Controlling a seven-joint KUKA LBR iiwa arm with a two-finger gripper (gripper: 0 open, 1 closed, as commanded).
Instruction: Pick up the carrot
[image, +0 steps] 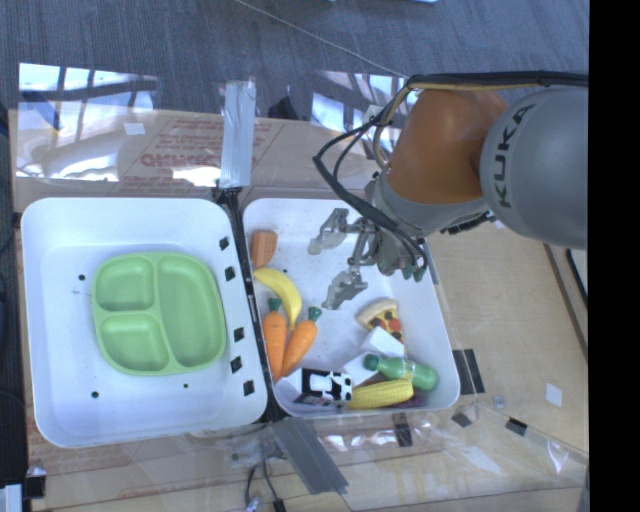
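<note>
Clearly, KUKA lettering on grey arm (525, 150), jaws (335, 262) spread apart, above right bin (440, 330), carrot (274, 340) beside banana (280, 290).

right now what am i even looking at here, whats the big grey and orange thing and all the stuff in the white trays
This is one camera looking down at a slant on a bench. The grey and orange thing is a robot arm reaching in from the right; its two-finger gripper hangs open over the right bin, holding nothing. That bin holds toy food: two carrots, a banana, a pizza slice, corn and a small black-and-white toy. The left bin holds a green divided plate.
</note>
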